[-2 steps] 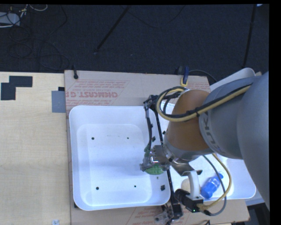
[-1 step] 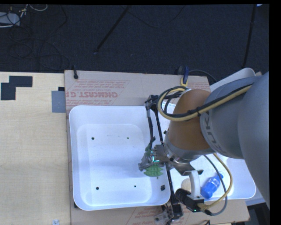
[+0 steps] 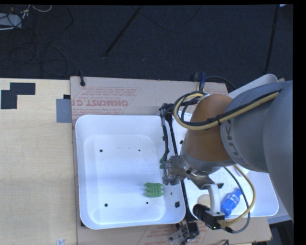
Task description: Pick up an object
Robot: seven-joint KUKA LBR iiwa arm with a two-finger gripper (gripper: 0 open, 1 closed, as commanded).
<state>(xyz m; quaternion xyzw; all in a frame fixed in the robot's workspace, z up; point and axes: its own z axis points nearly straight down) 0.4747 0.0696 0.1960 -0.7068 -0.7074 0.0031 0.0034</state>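
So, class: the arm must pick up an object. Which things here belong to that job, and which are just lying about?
Belong to the job:
green object in the left bin
blue object in the right bin
gripper

Just lying about:
cardboard sheet
floor cables

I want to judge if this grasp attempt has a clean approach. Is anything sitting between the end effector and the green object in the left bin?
Nothing visible does. The end effector is at the left bin's right wall, right beside the green object, with bare bin floor between them.
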